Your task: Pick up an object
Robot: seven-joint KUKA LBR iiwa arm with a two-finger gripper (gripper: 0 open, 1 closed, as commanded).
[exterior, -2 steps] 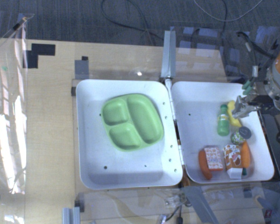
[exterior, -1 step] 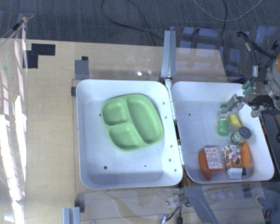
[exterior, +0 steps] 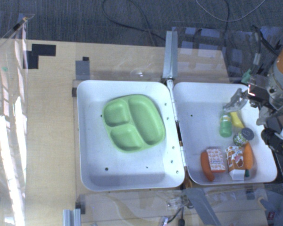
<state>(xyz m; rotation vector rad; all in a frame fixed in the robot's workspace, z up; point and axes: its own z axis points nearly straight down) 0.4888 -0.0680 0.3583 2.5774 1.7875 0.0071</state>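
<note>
Right bin holds the pick objects; I see the gripper at its far right rim.

Nearest me in the right bin [exterior: 198,126]: an orange-and-white carton [exterior: 215,161], a second carton [exterior: 235,162] and an orange carrot-like piece [exterior: 248,156], clustered. Beyond them lie a round tin [exterior: 244,136], a green bottle [exterior: 225,125] and a yellow item [exterior: 237,120]. The gripper [exterior: 239,99] hovers over these; finger state: I cannot tell. The left bin [exterior: 87,140] contains a green divided plate [exterior: 133,122].
</note>
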